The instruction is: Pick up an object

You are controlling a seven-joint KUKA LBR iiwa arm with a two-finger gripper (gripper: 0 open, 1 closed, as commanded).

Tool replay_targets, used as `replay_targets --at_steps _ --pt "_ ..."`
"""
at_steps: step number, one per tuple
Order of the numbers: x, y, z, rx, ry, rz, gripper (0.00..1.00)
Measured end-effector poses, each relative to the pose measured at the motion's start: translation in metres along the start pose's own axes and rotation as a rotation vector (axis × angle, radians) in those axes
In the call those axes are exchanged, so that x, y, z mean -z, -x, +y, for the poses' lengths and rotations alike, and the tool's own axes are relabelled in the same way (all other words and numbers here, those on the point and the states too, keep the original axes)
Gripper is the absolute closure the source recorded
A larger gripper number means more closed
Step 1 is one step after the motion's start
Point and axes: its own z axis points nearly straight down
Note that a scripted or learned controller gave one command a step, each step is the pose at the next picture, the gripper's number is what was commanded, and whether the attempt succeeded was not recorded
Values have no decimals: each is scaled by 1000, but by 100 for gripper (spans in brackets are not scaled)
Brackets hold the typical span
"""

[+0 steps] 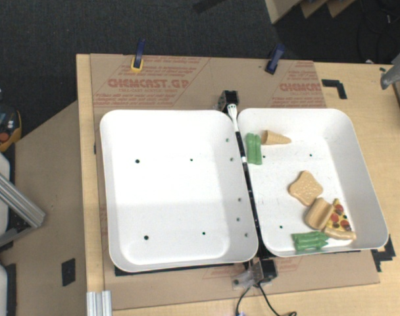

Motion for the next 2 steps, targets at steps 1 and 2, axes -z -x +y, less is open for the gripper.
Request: replay_targets --at_steps 1,2 --pt "51 -49 -11 0 10 -2 0" --pt "60 -48 -10 1 12 -3 100"
